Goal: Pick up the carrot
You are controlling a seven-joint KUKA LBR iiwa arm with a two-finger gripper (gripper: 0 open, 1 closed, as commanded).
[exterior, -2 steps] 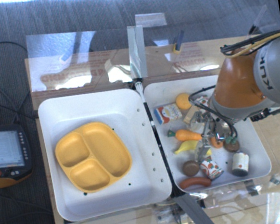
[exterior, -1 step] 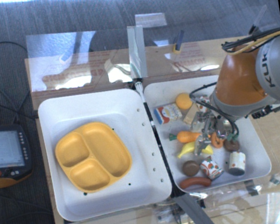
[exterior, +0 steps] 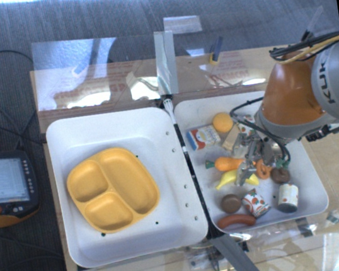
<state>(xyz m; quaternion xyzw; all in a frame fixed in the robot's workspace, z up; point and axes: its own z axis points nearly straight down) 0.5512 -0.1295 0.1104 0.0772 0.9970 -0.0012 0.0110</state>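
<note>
Nearest the camera, along the front wall of the right bin (exterior: 309, 208), lay a red sausage (exterior: 235, 221), and just behind it a brown round piece (exterior: 230, 203), a small printed can (exterior: 255, 203) and a white cup (exterior: 287, 196). Behind these a yellow banana (exterior: 226, 180) sat just in front of the carrot (exterior: 227, 163), which lay on its side near the bin's middle, close to the wall shared with the left bin (exterior: 111, 249), where a yellow divided plate (exterior: 111, 188) rested. The tool (exterior: 254, 158) hung just to the right of the carrot, over the clutter; whether it was spread or pressed together could not be told. The carrot looked like a light, stiff plastic toy, smooth and probably slippery, tapering to one end, so a pinch across its thick middle seemed safest, though the banana crowded one side. Farther back stood a small carton (exterior: 201, 137) and an orange ball (exterior: 221, 122).
</note>
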